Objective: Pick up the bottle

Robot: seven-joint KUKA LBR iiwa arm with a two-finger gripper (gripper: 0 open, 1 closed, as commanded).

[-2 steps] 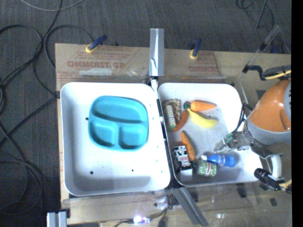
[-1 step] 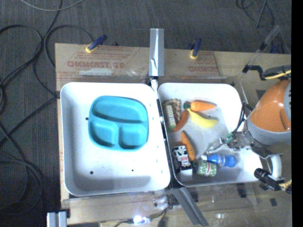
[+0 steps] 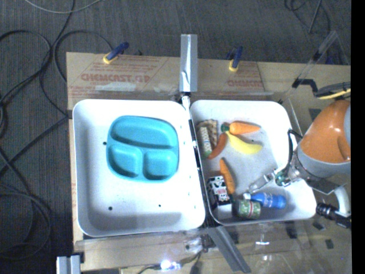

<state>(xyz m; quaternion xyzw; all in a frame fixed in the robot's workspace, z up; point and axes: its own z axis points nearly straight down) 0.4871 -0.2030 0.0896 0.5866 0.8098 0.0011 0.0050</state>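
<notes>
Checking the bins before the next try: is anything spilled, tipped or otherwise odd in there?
Nothing is spilled. The bottle lies on its side near the right bin's front edge, next to a small jar, so it is not upright. The carrots and banana lie loosely scattered. The blue tray sits flat in the left bin.

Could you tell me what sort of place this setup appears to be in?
Probably a robotics lab bench for grasping trials: two white bins sit on a board held by clamps, loose cables run over the floor, and the grey-and-orange arm reaches over toy food and a blue bottle.
</notes>
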